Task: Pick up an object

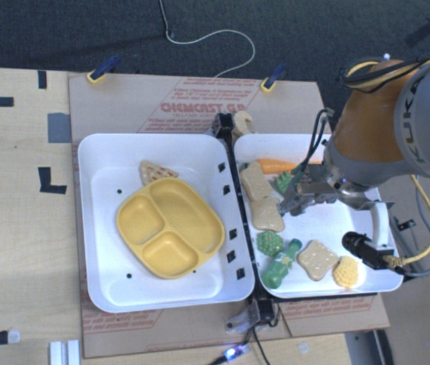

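Inside, the left bin [93,204] holds a yellow divided tray [169,226] and waffle piece [154,172]. Right bin [367,284] holds carrot [276,166], broccoli [270,243], green bottle [279,266], toast [317,259], corn [348,272]. Gripper [295,200] hangs over the carrot's end; finger state unclear.

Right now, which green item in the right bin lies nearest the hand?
The green piece at the carrot's end, beside the hand; the broccoli and green bottle lie lower down.

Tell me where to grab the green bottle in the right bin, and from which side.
Grip the green bottle across its wider lower body, coming straight down from above. It lies flat and slanted, neck toward the upper right. The broccoli crowds its upper left and the toast slice its right, so set the fingers across its width.
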Available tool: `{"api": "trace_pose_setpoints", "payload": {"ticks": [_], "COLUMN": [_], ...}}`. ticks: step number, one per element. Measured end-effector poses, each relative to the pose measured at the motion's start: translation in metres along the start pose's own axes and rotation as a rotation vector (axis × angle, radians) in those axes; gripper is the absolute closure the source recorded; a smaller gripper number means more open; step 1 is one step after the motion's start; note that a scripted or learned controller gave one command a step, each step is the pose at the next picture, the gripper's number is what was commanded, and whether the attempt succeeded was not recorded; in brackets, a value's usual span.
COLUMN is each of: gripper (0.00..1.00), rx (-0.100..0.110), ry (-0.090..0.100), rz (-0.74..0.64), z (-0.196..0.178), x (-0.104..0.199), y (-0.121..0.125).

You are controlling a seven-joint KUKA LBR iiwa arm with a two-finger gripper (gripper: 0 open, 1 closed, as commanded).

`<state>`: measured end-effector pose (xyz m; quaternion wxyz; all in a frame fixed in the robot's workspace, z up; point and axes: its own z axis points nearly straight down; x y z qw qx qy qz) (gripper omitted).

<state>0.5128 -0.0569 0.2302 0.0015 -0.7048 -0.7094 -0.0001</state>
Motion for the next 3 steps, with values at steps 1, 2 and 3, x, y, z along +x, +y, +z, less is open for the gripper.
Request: {"api": "trace_pose_setpoints", "payload": {"ticks": [1,2,3], "gripper": [1.0,1.0,1.0], "rx": [0.003,-0.002,0.001], "ry": [-0.002,-0.002,-0.003], "rz": [0.003,0.005,0.006], "z": [0.016,-0.003,0.0], "x": [0.032,0.031,0.032], "y": [-0.012,-0.005,-0.004]}}
